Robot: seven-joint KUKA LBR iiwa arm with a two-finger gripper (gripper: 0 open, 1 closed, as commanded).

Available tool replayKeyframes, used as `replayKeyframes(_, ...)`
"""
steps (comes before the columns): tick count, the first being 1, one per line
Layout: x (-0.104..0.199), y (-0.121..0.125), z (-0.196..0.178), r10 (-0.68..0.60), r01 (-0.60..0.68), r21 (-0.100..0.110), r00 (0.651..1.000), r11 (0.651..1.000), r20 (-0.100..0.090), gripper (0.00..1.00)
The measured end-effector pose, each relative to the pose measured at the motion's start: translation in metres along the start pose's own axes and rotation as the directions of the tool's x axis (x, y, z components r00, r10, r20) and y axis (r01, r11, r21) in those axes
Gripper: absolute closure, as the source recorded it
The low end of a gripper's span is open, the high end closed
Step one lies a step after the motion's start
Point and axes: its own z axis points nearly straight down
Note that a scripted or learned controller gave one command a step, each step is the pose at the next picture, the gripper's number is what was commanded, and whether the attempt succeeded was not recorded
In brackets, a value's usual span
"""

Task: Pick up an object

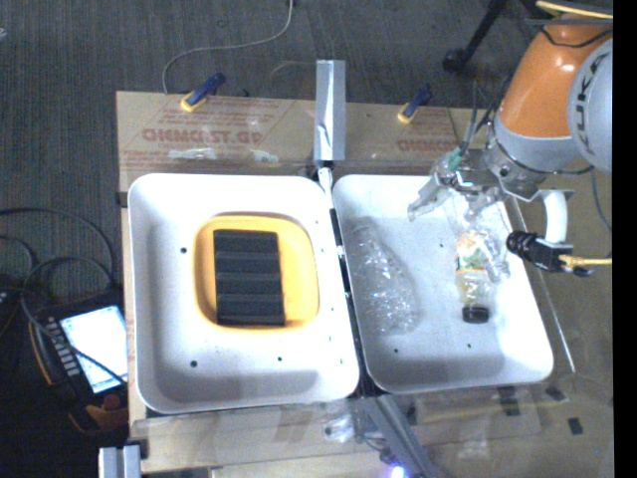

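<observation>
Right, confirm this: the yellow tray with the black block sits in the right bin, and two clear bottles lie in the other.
Wrong bin. The camera view shows the yellow tray with the black block in the left bin; the two clear bottles lie in the right bin.

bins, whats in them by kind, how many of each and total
yellow tray with black insert in left bin: 1
clear plastic bottles in right bin: 2, one crumpled, one with label and dark cap
total: 3
</observation>
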Motion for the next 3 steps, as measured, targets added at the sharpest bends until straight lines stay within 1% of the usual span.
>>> replayKeyframes(1,-0.076,0.016,0.031,-0.028,0.028,0.0,1.0,1.0,0.007,0.0)
replayKeyframes(2,-0.09,0.004,0.124,-0.154,0.154,-0.013,0.988,0.988,0.004,0.0)
replayKeyframes(3,-0.094,-0.038,0.127,-0.189,0.189,-0.04,0.982,0.981,0.012,0.0)
